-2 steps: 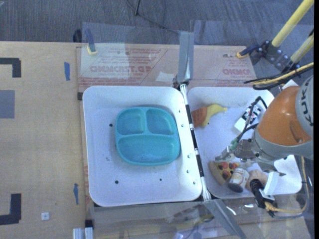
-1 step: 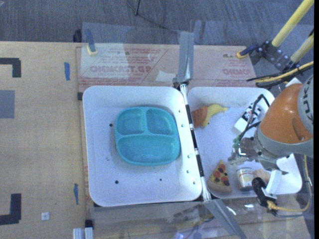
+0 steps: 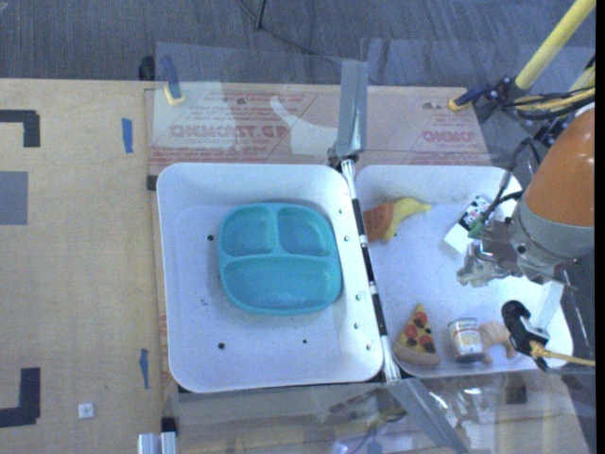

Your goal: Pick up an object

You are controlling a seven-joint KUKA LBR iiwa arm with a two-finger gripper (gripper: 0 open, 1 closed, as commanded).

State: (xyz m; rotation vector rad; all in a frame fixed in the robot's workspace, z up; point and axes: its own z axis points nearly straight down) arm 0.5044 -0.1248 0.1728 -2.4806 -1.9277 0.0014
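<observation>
A: Which objects lie in the right bin [image 3: 430,183], and how would each handle?

B: Four. At the near edge stand a toy pizza slice [image 3: 417,333], a small can [image 3: 463,339] just to its right, and a small tan toy [image 3: 494,334] beside the can. At the far left corner lies a toy banana [image 3: 406,210], touching an orange toy piece [image 3: 380,221]. All look like light, rigid play food. The can is likely smooth and apt to slip, so it should be taken across its round body. The pizza slice lies flat and offers little to hold except its thicker crust edge. The banana is best taken across its narrow middle.

A: Where is the claw [image 3: 482,265] relative to them?

B: It hangs over the right part of the bin, farther than the can and the tan toy and well to the right of the banana. Nothing shows between its parts. Whether they stand apart or together cannot be told at this slant.

A: And the left bin [image 3: 180,282]?

B: It bears a teal divided plate [image 3: 280,257], well apart from the claw. Both bins rest on the bench [image 3: 76,253].
</observation>
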